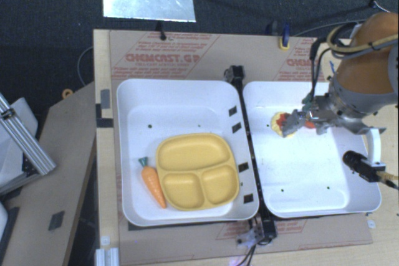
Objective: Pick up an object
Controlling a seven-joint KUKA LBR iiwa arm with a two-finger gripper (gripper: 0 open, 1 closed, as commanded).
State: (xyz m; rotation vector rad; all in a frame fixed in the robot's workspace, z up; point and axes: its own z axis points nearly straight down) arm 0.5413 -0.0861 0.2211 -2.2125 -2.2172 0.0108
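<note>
Left bin [134,134]: yellow divided tray [196,170] with a toy carrot [152,184] just beside its left edge, long axis running up-left to down-right. Right bin [299,190]: small yellow-and-red object [278,120] near the upper left, and my gripper [290,125] sits right at it, coming in from the right. Object lies at the fingertips, slightly left of them. Can't tell if the jaws are released or clenched, so I'm not calling a grasp. The carrot is well apart; this object is my pick.
</note>
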